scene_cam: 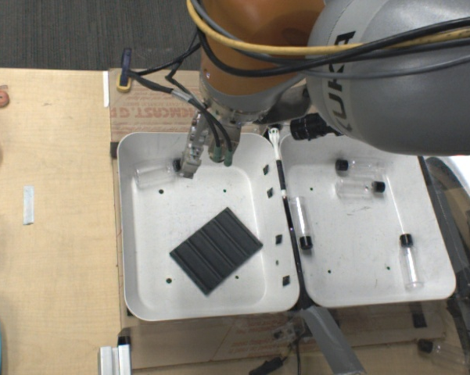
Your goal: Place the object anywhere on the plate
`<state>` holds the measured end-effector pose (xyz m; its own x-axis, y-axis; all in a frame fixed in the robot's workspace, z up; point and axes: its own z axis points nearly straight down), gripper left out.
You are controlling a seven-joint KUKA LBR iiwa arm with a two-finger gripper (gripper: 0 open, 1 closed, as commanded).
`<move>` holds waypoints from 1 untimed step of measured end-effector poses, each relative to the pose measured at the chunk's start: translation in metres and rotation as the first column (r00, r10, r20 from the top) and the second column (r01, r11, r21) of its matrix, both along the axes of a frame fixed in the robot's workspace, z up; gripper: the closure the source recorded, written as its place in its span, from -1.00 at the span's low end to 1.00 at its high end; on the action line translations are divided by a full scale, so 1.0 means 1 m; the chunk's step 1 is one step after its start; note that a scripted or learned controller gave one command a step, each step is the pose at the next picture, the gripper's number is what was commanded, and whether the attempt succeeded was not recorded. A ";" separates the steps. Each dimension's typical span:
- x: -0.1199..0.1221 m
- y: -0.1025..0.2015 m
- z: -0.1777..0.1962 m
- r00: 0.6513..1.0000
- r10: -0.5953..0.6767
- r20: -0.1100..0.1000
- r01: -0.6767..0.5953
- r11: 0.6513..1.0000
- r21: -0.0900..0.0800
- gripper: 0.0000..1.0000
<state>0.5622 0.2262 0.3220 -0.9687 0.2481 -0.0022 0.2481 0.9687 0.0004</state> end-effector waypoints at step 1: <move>0.002 -0.001 0.009 1.000 -0.005 0.002 0.005 1.000 0.000 1.00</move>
<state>0.5637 0.2249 0.3305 -0.9675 0.2528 -0.0038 0.2528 0.9675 0.0011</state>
